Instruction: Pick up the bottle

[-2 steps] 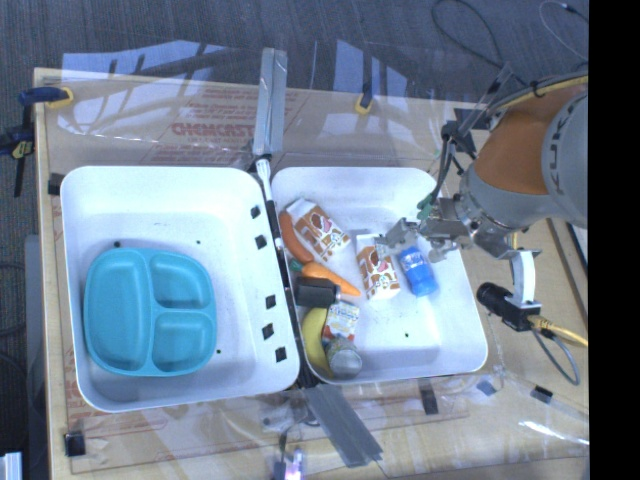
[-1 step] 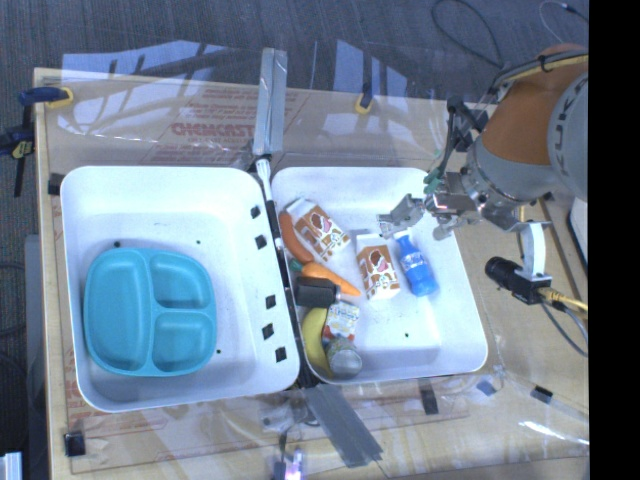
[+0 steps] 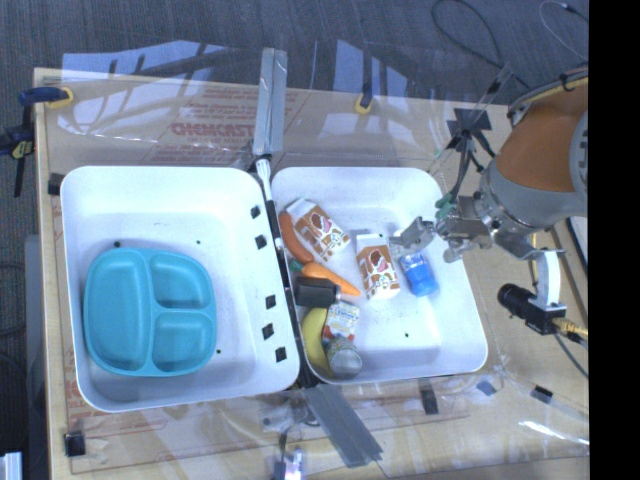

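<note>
pincer (image 3: 432, 240) first: from my seat i see it hovering over the right bin (image 3: 455, 343), near that bin's right wall, and its two grey fingers look spread, one reaching left toward the cartons and one angled back toward the wrist, with nothing between them. just below it lies the bottle (image 3: 418, 273), a small clear one with a blue label, on its side on the bin floor, close to the fingertips, though i can't tell whether they touch it. beside the bottle on the left sits a small brown-and-white carton (image 3: 378, 269), and further left a second carton of the same kind (image 3: 318, 232), tilted. a carrot (image 3: 330, 278) lies between them, next to a black block (image 3: 314, 292). lower in the bin i see a banana (image 3: 315, 336), a small printed pouch (image 3: 343, 318) and a grey round item (image 3: 345, 360) at the near wall. the left bin (image 3: 150, 193) holds a blue divided tray (image 3: 150, 310). both bins rest on the table (image 3: 520, 408).
</note>
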Available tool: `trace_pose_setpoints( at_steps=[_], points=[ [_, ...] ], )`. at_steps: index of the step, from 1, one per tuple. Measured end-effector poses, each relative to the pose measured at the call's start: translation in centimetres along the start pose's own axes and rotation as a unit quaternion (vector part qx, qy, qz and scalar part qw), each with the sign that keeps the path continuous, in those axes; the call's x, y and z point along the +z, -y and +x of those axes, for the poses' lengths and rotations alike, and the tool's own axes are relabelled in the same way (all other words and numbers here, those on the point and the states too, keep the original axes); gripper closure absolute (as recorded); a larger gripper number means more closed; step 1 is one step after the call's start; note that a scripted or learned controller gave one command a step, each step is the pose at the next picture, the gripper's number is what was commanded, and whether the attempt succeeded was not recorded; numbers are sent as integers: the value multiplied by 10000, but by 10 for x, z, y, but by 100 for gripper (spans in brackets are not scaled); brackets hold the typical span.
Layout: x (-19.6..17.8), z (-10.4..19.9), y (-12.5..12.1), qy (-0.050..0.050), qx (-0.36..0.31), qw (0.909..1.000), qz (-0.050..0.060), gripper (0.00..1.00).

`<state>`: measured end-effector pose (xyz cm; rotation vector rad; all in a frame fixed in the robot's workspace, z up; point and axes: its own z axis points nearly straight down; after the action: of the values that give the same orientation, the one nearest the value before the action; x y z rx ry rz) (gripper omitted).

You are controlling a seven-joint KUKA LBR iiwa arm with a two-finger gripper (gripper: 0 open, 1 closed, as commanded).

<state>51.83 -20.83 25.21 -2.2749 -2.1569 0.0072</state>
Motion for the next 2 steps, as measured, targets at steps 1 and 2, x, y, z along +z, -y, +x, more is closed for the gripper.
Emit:
trace_pose_setpoints(
  at_steps=[1,2],
  points=[
    [-7,2,3,7,89,10000,-7,0],
    [76,24,-17,3,133,9999,15,0]
  ],
)
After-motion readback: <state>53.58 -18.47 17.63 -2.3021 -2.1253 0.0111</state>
